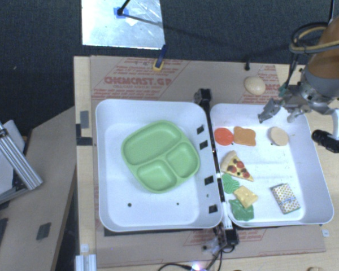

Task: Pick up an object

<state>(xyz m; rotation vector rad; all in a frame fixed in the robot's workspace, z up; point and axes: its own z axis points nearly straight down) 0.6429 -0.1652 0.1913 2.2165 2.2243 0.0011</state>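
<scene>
Nearest the lens, low in the right white bin (pixel 316 174): a small patterned rectangular packet (pixel 286 198), long axis slanting from upper left to lower right, lying flat.

Left of the packet: yellow cheese wedge (pixel 246 196) resting on a green leafy piece (pixel 241 210). Up from those, a toy pizza slice (pixel 237 166), tip pointing toward the packet's side, crust end toward the bin divider.

Along the far part of this bin: red round slice (pixel 224 136), orange toast-shaped piece (pixel 244 136) touching or just beside it, and a pale tan round disc (pixel 279 136) farther right.

Left white bin (pixel 110 208) holds a light green three-compartment plate (pixel 160 156), set at a slant.

Writing: red print on the cardboard sheet (pixel 141 75) under the bins, beyond the left bin (too blurred to read with confidence).

Grey two-finger claw (pixel 281 112): hangs above the far edge of the right bin, just beyond the tan disc. Fingers appear spread apart, nothing between them, touching no item.

Cream egg-shaped object (pixel 255 85) sits on the cardboard outside the bin, near the claw.
</scene>
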